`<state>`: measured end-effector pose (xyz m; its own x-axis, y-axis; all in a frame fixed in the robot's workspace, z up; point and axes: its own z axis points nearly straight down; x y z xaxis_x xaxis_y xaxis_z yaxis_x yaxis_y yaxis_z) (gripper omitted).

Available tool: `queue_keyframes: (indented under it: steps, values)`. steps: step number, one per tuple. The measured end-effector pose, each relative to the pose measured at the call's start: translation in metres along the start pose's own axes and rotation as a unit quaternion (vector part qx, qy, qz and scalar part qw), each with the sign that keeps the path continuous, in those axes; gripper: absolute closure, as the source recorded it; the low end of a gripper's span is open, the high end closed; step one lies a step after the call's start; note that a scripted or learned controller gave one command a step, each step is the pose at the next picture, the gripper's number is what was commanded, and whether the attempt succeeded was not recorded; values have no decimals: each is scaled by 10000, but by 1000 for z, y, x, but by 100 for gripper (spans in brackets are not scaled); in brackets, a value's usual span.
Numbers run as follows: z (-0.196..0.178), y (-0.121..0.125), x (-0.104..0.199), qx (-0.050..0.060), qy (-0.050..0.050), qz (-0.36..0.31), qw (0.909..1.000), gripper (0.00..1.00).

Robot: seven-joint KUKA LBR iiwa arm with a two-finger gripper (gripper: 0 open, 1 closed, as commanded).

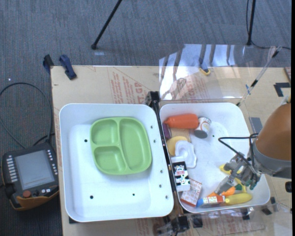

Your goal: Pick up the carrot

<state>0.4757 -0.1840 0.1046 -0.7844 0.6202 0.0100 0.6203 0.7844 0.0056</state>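
The carrot lies on its side at the far left of the right bin, close to the divider between the two bins, with a small tin can just beside its narrow end and a yellow toy nearer the camera. It is a smooth, plump orange piece, thicker at the left and tapering to the right, apparently a plastic toy, so it is likely to be slippery and may roll. The hand hangs low over the near right corner of that bin, among a clutter of small coloured items, well apart from the carrot; whether it is open or closed I cannot tell. To do this step well, I judge the arm should lift clear of the clutter, travel across the bin, and come down over the carrot's thick middle, closing across its width rather than along its length, keeping away from the can and the bin wall
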Motion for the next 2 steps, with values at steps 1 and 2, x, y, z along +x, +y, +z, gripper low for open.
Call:
queue_keyframes:
  steps: [1, 2]
  values:
    - [-9, 0, 0, -13, 10, 26, 10000, 100]
    - [-9, 0, 0, -11, 13, 31, 10000, 0]
